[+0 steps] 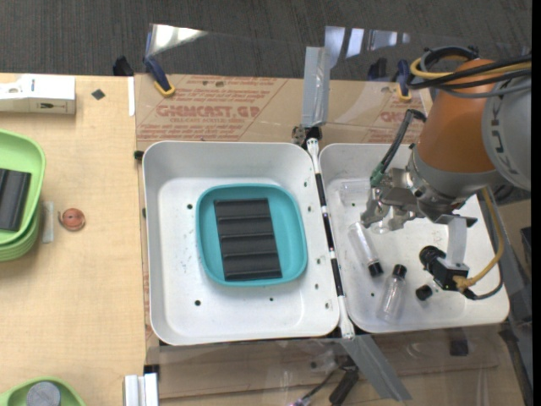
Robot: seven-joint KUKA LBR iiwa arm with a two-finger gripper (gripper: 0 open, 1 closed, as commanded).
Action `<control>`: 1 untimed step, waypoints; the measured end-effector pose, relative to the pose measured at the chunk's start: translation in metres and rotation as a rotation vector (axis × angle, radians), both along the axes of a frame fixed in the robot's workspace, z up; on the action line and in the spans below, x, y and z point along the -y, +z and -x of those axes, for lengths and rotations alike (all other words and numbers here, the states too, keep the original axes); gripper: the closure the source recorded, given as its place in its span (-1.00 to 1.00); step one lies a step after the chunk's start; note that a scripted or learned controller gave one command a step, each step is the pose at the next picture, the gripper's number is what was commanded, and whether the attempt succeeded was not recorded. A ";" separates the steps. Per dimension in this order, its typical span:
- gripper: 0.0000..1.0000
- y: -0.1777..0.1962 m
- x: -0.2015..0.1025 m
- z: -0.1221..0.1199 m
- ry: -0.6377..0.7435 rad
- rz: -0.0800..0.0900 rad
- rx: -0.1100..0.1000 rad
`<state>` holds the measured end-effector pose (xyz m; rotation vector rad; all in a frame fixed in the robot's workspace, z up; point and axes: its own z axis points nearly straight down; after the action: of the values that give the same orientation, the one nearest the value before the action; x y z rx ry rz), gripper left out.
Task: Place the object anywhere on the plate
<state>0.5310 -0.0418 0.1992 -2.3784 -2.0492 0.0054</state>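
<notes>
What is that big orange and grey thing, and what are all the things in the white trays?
That is a robot arm. It reaches in from the right side of the picture, and a computer program moves it. The camera sits above the bench and looks down at a slant. At the arm's end is a gripper, its hand for picking things up. It hangs over the right bin, where small clear vials with black caps lie. I cannot tell if it holds one. The left bin holds a teal plate with a black ridged insert. The robot's job is to put an object on that plate.
</notes>
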 end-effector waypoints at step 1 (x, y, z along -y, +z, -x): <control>-1.00 0.000 0.000 0.000 0.000 0.000 0.001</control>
<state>0.5311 -0.0420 0.1994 -2.3785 -2.0496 0.0047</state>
